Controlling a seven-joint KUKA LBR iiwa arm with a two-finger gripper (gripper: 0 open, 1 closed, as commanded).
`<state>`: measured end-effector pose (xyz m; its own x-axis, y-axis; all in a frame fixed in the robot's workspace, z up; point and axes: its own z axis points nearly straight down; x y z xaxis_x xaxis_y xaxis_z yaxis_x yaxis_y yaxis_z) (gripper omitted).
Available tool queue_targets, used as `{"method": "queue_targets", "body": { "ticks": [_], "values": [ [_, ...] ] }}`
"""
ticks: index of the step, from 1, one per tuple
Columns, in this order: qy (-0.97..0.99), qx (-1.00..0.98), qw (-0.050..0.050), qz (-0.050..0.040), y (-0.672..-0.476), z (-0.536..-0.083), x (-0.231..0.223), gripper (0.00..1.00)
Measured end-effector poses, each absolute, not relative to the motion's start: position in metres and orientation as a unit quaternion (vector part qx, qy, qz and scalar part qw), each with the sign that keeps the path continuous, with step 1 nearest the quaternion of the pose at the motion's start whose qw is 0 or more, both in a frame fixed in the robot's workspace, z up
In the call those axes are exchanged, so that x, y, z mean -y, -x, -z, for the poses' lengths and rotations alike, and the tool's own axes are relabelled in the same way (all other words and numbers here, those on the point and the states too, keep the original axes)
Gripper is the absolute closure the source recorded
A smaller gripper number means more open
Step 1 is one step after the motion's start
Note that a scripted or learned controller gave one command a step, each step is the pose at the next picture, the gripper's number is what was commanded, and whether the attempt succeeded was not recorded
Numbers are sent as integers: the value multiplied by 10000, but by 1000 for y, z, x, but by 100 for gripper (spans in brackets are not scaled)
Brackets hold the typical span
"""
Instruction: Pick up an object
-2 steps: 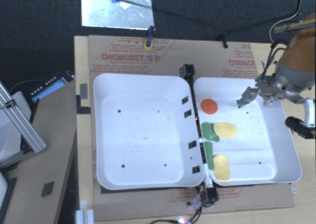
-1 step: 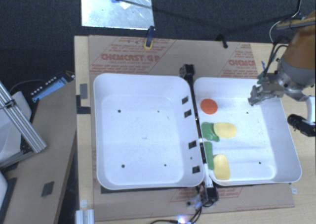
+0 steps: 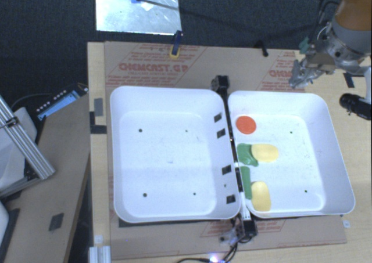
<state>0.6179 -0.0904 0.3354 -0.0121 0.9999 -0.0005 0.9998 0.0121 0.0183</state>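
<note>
Flat orange-red round disc lying unpicked in right white bin among yellow and green pieces; grey two-finger gripper above far rim, jaw state unclear.

Bins glossy white plastic; bench board matt, perhaps cardboard; foil sheet shiny.

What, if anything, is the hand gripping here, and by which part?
Nothing: the hand hovers above the right bin's far rim, with nothing between its fingers.
</note>
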Motion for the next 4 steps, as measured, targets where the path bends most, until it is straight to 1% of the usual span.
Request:
{"method": "queue_targets", "body": {
  "ticks": [1,2,3,4],
  "values": [
    [-7025,-7117,38,-51,-660,-399,19,100],
    [-7050,-7091,68,-61,-644,-530,31,100],
    [-7037,-7104,-45,33,-642,-387,-30,100],
    [-7039,-7103,20,-34,-670,-428,-83,100]
  ]
}}
